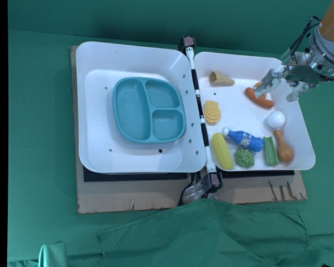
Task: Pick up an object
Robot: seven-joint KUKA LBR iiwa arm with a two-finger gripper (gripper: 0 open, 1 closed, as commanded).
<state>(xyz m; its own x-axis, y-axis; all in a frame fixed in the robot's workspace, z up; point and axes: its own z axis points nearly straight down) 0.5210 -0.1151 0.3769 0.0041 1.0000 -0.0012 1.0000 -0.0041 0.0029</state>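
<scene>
My gripper (pixel 283 88) hangs over the back right corner of the right bin (pixel 234 60), open, with nothing between its fingers. One finger (pixel 269 82) stands just above the red sausage (pixel 258 98); the other finger (pixel 296 92) is near the bin's right rim. Below lie a white ball (pixel 276 118) and a brown drumstick (pixel 283 147). Also in this bin are an ice cream cone (pixel 220 79), a yellow corn piece (pixel 211 112), a blue bottle (pixel 244 139), a yellow banana-like piece (pixel 221 151), a green broccoli (pixel 244 158) and a green stick (pixel 270 151).
The left bin (pixel 94 60) holds a teal divided plate (pixel 148 109). Both bins rest on a cardboard sheet (pixel 100 202) over green cloth. A clamp strip (pixel 196 96) runs between the bins.
</scene>
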